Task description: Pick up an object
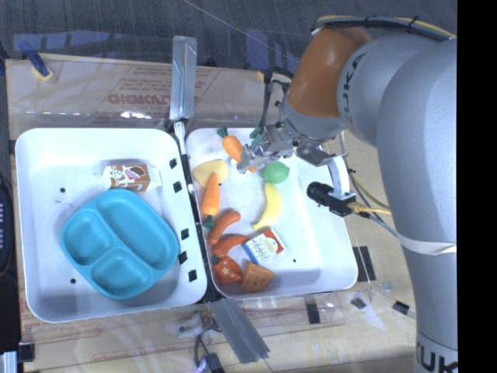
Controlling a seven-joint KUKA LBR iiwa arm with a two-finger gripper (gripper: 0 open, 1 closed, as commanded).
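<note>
Hanging low over the right bin, your gripper sits close to the green ball, which lies just at its 4 o'clock, by the bin's top middle. You cannot tell from here if it has hold of anything. A small carrot lies just at its 10 o'clock, pointing from 11 to 5.
</note>
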